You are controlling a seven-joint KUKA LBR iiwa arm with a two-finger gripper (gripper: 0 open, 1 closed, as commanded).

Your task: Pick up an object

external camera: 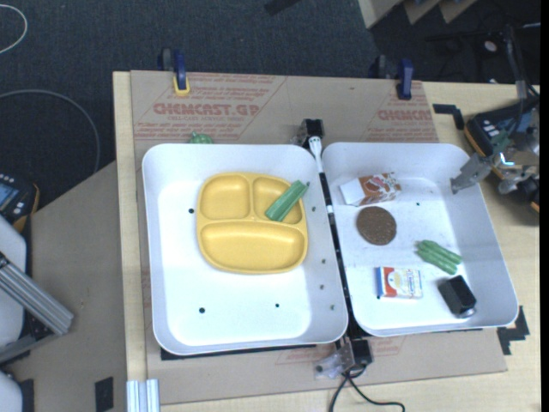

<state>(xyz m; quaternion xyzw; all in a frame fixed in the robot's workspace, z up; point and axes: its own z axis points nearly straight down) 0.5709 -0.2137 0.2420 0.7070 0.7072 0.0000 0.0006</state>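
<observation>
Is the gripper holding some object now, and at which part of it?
Nothing is held. The gripper is at the right bin's far right rim, with no object between its fingers.

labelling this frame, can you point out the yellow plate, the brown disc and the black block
yellow plate (249, 247): camera view, on its bare large front compartment
brown disc (377, 226): camera view, on the middle of its top face
black block (458, 296): camera view, on the middle of its top side

Both bins (171, 230) white w/ black dots, left one w/ yellow divided plate (252, 223) & green pod (286, 201), right one w/ brown disc (377, 226), green pod (438, 255), black block (457, 295), red-white packet (371, 188), white-blue-red carton (398, 282).
</observation>
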